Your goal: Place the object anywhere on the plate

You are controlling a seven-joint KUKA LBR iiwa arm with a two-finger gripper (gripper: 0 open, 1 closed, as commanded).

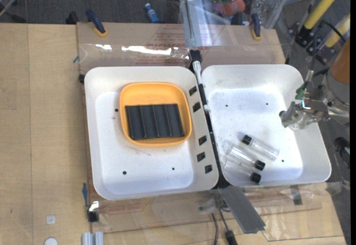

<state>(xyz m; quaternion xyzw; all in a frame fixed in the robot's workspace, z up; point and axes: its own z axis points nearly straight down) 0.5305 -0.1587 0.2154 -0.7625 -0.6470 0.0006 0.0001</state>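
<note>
Three clear vials (249,156) with black caps lie flat, clustered down-left of the end effector (290,117) — the orange plate (154,92), carrying a dark ribbed block, sits far left.

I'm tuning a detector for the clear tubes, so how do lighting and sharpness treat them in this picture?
In the camera view, lighting is even and soft, with faint shadows; the clear tubes nearly vanish against the white right bin, with mainly their black caps standing out. The gripper looks slightly blurred. Glare streaks the plastic sheet behind the bins. The orange plate is crisp.
</note>
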